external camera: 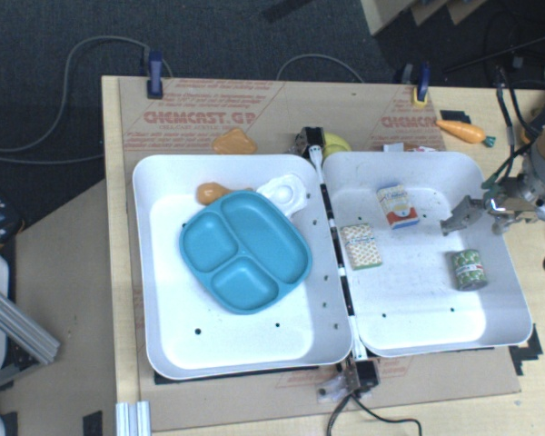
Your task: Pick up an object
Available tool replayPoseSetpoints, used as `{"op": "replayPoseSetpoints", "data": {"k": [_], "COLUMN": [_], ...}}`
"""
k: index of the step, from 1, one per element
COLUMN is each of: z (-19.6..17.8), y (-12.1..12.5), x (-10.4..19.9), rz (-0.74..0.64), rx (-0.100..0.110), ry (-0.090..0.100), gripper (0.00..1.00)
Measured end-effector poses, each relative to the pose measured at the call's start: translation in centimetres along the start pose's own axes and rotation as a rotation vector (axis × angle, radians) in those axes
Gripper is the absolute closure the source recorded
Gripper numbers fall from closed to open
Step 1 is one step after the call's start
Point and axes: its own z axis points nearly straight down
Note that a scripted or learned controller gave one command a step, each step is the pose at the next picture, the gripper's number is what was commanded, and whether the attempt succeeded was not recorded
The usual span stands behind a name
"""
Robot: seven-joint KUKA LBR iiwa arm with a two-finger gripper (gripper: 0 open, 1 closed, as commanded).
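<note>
One counter [118,243] carries two white bins. The left bin [163,334] holds one blue divided plate [245,251], one white cup [283,192] and one orange piece [213,192]. The right bin [418,325] holds one green can [469,269], one patterned packet [361,246] and one small carton [397,206]. The end effector [477,212] hovers empty above the can, fingers spread wide.

green can [469,269], on side, right bin [418,330]

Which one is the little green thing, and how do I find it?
Look in the right-hand white bin, along its right side, just below the gripper. The green can lies there, dark and speckled, unlike the pale patterned packet and the red-and-white box.
</note>
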Motion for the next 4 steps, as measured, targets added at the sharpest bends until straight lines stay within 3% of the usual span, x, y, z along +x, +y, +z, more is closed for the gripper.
{"op": "replayPoseSetpoints", "data": {"k": [1,2,3,4], "z": [11.5,11.1,10.2,9.2], "y": [3.4,-1.0,-0.9,-0.9], "x": [-2.1,-2.0,-2.2,-2.2], "rz": [-0.003,-0.004,-0.003,-0.002], "rx": [0.0,0.002,-0.001,-0.003], "ry": [0.012,0.01,0.003,0.002], "gripper": [0.0,0.0,1.0,1.0]}}
